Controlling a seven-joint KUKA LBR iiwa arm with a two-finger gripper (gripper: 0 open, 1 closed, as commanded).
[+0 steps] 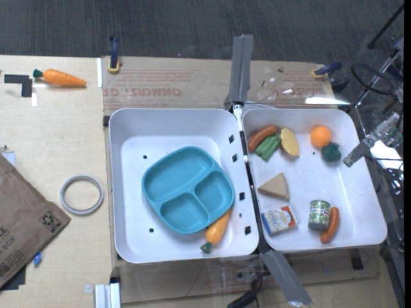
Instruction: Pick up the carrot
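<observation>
Orange toy carrot with a green stem [216,230] is seen in the left white bin [122,172], touching the near edge of a blue divided plate [186,191]. A second orange carrot [61,77] is seen on the wooden bench [51,140]. The gripper [357,155] is seen over the right white bin [359,230], well apart from both; whether it is parted cannot be told.

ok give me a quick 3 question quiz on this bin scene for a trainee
1. True or false: the carrot in the left bin lies against the blue tray.
2. Which bin holds the green can?
3. Multiple choice: on the bench outside the bins lies A) a second carrot B) a spoon C) a cup.

Key: 1 true; 2 the right bin; 3 A.
</observation>
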